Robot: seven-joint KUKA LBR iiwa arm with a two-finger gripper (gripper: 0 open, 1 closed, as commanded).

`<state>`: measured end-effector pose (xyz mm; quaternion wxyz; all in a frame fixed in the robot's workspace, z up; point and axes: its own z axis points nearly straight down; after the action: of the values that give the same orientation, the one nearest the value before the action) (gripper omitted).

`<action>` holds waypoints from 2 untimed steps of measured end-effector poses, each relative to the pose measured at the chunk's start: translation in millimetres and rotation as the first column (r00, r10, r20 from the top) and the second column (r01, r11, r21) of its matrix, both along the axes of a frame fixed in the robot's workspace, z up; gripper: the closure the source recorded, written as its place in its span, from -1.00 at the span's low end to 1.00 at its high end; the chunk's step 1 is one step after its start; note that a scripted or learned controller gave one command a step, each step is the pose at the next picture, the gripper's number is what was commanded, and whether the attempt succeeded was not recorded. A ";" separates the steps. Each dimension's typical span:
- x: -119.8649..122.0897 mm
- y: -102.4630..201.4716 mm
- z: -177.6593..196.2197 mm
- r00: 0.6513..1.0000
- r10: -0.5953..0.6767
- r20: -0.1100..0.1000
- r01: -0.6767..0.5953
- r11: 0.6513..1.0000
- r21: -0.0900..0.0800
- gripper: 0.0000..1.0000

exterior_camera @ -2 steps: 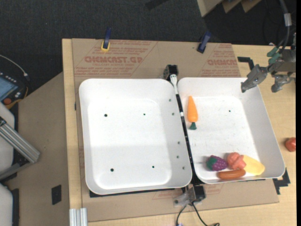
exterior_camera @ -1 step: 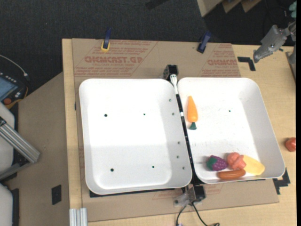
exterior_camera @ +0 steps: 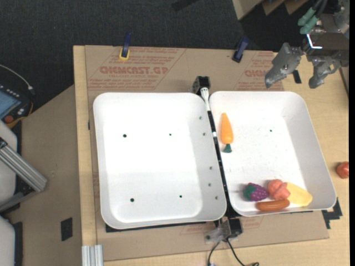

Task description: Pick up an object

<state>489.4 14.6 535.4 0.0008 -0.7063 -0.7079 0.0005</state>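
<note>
My gripper hangs above the far right corner of the right bin, its two grey fingers spread open with nothing between them. An orange toy carrot with a green stem lies near the right bin's left wall. In that bin's near corner sit a purple bunch of grapes, an orange-pink fruit, a yellow piece and a red-orange sausage, packed close together. The gripper is well away from all of them.
The left bin stands beside the right one, with a black divider clip at the far end between them. An orange-red object lies on the bench outside the right bin. Blue clamps hold the cardboard base.
</note>
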 end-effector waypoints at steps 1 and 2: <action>-10.8 72.7 0.1 1.000 0.004 0.000 -0.004 1.000 0.000 -1.00; -10.1 140.3 -0.3 1.000 0.002 0.004 -0.002 1.000 0.001 -1.00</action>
<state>479.3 154.9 535.1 -0.0004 -0.7057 -0.7085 -0.0014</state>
